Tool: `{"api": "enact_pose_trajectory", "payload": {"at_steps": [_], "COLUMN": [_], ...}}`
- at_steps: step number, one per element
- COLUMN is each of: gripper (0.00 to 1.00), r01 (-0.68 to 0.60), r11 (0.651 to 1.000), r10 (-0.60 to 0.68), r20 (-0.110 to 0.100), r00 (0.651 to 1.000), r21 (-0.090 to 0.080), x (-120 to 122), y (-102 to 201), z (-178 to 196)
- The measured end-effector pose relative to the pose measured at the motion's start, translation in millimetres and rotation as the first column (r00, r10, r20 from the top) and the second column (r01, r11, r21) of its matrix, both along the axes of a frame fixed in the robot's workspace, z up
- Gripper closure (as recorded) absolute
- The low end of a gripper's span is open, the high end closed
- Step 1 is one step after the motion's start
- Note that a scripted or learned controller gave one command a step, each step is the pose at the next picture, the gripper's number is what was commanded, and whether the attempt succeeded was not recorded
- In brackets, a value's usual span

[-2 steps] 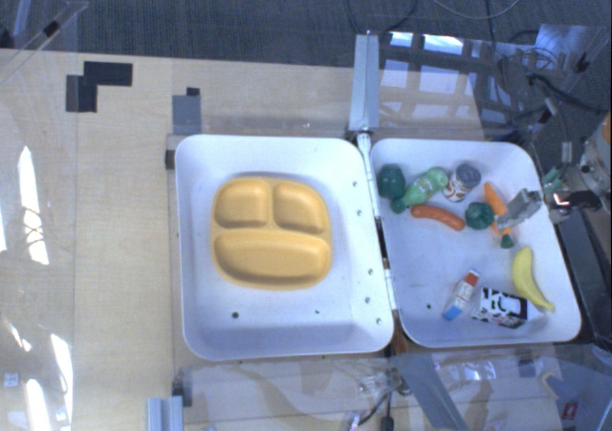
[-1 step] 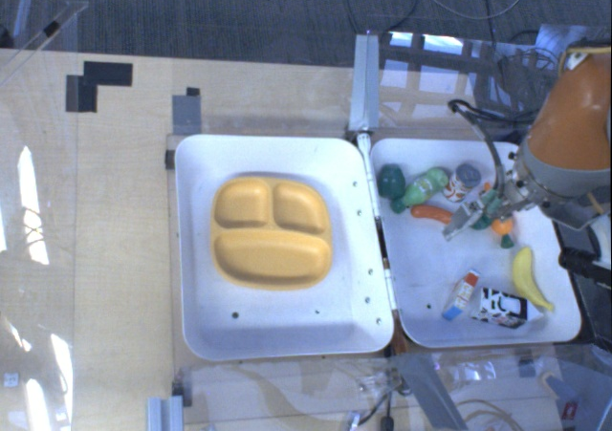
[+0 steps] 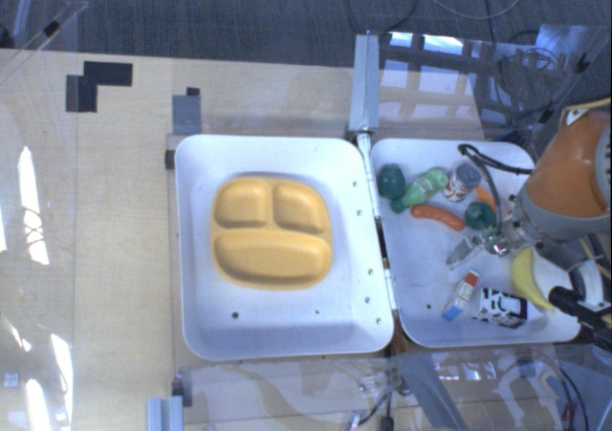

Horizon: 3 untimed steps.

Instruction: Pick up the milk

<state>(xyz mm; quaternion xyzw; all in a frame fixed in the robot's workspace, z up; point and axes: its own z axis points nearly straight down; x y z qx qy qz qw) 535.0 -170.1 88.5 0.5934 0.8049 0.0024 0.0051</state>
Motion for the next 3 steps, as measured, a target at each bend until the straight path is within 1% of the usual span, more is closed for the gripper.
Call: {"api": "enact_pose_trajectory", "payload": {"at_steps": [1, 2, 3], "gripper": [0.00, 0.00, 0.00], "r01": [-0.009, -0.189, -0.138], "r11": [1.000, 0.982, 0.990], "r10": [0.009, 0.189, 0.138], "r20": [-0.006, 0.002, -0.004], "r00": [1.000, 0.982, 0.990], "r21": [0.002, -0.002, 0.000], "x": [-3, -44, 2], "y": [21, 77, 77], "z": [57, 1, 254]}}
